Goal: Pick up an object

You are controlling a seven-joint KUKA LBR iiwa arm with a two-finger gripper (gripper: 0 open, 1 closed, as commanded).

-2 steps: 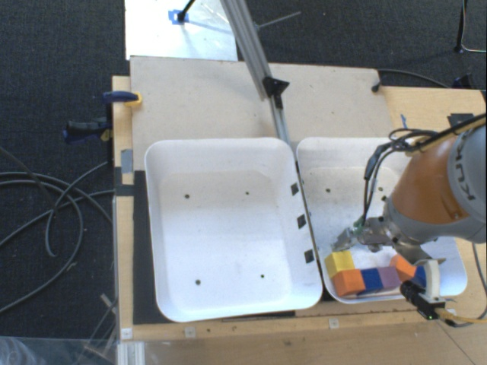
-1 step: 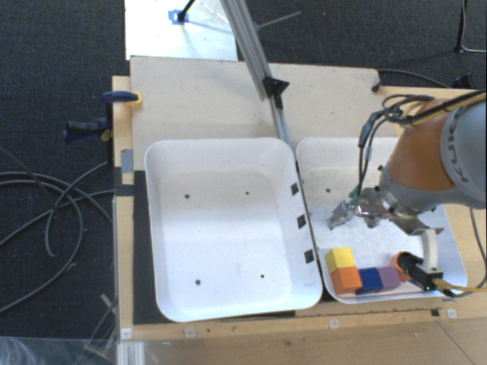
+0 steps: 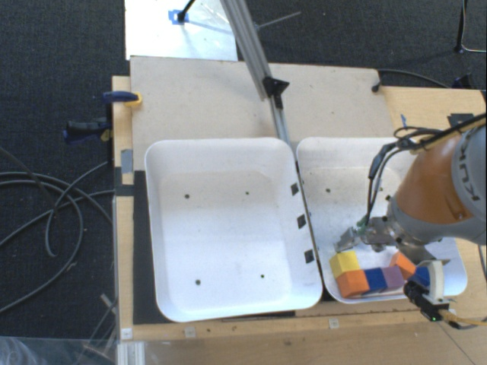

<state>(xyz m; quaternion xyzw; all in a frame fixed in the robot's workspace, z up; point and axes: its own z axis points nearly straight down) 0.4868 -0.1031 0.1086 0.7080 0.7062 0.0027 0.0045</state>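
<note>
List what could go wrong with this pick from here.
1. The yellow block, orange block, blue block and purple block sit packed together, so the gripper may nudge neighbours or catch two.
2. They crowd the right bin's near wall, which may block a clean descent.

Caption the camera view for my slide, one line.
KUKA arm reaching into the right bin above a cluster of colored blocks at its near edge; left bin beside it.

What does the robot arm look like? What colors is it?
The arm is grey with a big rounded orange band above the wrist. Black cables loop along it. The gripper end looks like silvery metal.
</note>
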